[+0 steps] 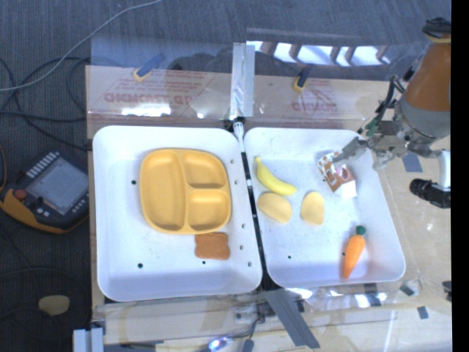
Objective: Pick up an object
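1. While the arm (429, 86) reaches in from the right, its gripper (344, 157) sits low over the right bin (396, 251), at the upper right part of it.
2. Gripper state: fingers look closed around a small white-and-brown packet (338, 174); the packet's top end sits between the fingertips, and its lower end is on or just above the bin floor, cannot tell which.
3. Also in the right bin: banana (272, 179) at upper left, running diagonally; two pale yellow lumps, one (275, 207) just below the banana, the other (313, 208) beside it to the right, apart from each other.
4. Carrot (353, 252) with green top lies near the bin's lower right corner, well apart from the gripper.
5. Left bin (117, 218): yellow divided tray (185, 190) in the middle, with a brown toast-like slab (212, 246) just below it, touching or nearly touching its edge.
6. Outside the bins: handheld pendant (45, 191) on the floor at left, cables (44, 72) above it.
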Tool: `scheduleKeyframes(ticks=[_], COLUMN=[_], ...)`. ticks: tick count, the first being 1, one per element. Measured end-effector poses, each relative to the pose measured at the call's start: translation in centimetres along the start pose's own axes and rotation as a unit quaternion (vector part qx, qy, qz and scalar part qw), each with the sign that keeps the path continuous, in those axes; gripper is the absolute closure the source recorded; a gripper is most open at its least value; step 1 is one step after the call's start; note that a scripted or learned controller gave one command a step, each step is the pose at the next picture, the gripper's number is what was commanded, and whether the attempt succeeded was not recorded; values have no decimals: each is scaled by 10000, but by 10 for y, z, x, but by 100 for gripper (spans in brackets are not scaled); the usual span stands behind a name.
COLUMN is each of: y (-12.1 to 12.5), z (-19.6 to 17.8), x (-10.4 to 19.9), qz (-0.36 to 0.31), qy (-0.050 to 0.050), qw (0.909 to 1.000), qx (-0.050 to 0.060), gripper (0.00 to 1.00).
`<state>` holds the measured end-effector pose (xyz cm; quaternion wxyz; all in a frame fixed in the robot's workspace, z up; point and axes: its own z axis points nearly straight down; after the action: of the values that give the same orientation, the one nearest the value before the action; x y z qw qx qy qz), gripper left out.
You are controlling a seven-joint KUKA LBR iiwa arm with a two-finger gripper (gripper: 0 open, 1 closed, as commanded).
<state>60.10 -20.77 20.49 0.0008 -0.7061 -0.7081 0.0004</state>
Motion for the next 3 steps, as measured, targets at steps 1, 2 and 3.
scheduleKeyframes(ticks=[1,2,3], y=[0,49,49], z=[0,108,99], x=[0,-6,-7], qz=[0,-792,-803], qy=[0,26,-10], qw=[10000,9969,9968], qx=[0,-39,-40], gripper=[0,0,100])
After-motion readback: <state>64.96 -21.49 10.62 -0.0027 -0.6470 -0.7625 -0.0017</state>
